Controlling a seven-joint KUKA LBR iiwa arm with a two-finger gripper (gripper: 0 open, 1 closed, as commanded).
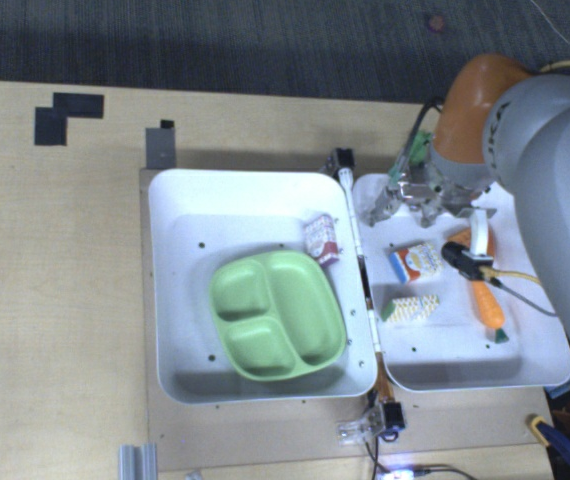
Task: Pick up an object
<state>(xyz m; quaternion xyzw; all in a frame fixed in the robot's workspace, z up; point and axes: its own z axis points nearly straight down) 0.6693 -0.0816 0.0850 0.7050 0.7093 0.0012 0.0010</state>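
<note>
left bin (170,268): green tray (277,313), wrapper (321,236) right of tray | right bin (445,368): box (417,261), corn (411,310), carrot (487,305), all loose for picking | gripper (412,200) right of tray, above box, opening cannot be told, holds nothing visible

smooth matt green plastic tray (277,313); glossy white plastic bins (180,268); pale wood-look bench (55,298).
</note>
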